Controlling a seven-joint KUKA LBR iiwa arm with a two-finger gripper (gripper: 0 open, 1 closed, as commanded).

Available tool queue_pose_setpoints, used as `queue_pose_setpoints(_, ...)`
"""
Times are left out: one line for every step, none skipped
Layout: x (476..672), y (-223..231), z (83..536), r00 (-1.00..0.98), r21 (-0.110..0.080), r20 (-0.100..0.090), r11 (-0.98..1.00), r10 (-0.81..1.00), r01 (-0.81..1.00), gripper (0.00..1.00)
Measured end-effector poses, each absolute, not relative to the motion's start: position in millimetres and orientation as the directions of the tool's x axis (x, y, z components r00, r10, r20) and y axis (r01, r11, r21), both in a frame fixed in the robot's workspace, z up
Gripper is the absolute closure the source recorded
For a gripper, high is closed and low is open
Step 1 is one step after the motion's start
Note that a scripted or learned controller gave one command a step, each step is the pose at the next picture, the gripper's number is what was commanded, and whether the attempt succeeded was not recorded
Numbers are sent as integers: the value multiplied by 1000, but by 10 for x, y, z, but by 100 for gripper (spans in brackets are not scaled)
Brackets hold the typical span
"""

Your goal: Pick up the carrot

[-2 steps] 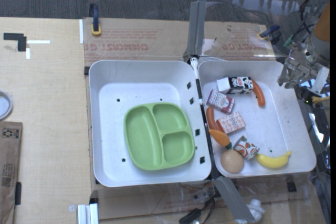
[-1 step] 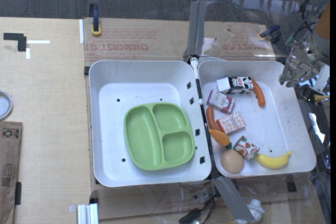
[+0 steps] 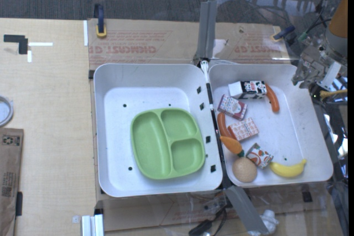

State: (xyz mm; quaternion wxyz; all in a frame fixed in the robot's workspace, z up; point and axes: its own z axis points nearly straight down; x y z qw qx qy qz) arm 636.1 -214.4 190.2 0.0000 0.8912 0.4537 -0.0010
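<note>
The gripper [image 3: 316,72] hangs above the upper right rim of the right bin [image 3: 310,135], at the edge of the frame, and the clutter of cables and brackets around it makes it impossible to tell from this angle how it is set. Nothing appears to be carried beneath it.

Nearest to it in the bin lie an orange sausage [image 3: 273,99] and a small black-and-white carton [image 3: 253,89]. Further in sit 2 pink snack packets [image 3: 238,119], then a juice box [image 3: 259,157], a banana [image 3: 288,168] and an egg [image 3: 244,169] along the lower edge.

The carrot [image 3: 232,145] lies well apart from the gripper, against the bin's left wall beside the divider, its thick end pointing toward the egg. A second sausage [image 3: 222,124] lies just above it, close or touching.

The risks look plain. The 2 sausages share the carrot's color and shape, so the wrong item may be targeted. The wall beside the carrot leaves little clearance, so a descent could strike the rim or glance off. The left bin holds a green plate [image 3: 166,143].
</note>
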Motion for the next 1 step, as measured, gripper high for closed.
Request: queue_pose_setpoints(6589, -2148, 1772, 620, -1, -2, -620, 785, 785, 100)
